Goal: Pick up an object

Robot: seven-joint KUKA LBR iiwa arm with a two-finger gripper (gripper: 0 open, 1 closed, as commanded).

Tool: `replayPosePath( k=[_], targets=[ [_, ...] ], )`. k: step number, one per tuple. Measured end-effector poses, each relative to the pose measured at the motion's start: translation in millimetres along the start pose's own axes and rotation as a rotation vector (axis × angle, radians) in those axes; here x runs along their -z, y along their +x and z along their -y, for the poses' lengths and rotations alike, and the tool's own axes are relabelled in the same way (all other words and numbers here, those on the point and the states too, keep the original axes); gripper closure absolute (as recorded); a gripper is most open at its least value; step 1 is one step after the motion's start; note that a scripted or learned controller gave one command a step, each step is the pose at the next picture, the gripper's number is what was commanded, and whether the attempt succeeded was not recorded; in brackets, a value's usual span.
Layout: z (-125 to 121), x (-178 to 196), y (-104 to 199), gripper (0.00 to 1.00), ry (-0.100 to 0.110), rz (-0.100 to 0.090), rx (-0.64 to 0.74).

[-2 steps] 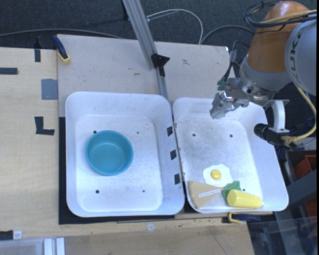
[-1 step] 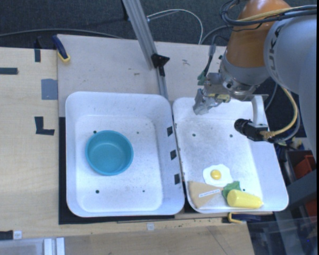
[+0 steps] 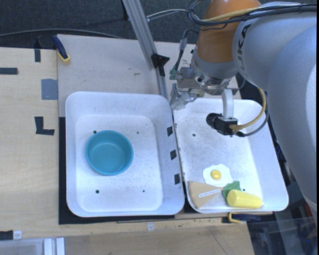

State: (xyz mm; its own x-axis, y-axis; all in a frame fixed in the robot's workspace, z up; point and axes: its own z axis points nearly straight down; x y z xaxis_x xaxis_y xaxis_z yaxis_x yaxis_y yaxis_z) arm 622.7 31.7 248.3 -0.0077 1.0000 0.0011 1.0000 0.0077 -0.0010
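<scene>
A blue bowl [image 3: 109,152] sits upright in the left bin [image 3: 80,108]. In the right bin [image 3: 266,158], near its front edge, lie a toy fried egg [image 3: 217,175], a tan cheese wedge [image 3: 204,193] and a yellow corn cob with green leaves [image 3: 241,197]. My gripper [image 3: 179,99] hangs over the far left corner of the right bin, close to the wall between the bins, well away from all the toys. Nothing shows between its fingers.
A slanted metal pole [image 3: 141,31] rises behind the bins. A black cable connector [image 3: 222,123] dangles from the wrist over the right bin. A blue and yellow clamp [image 3: 61,49] sits at the bench's far left corner.
</scene>
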Motion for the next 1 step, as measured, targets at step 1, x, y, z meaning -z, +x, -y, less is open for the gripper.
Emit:
replayPosePath(
  k=[1],
  targets=[
    [-12.1,-0.3,50.1,1.00,0.000,0.000,-0.001]
  ],
)
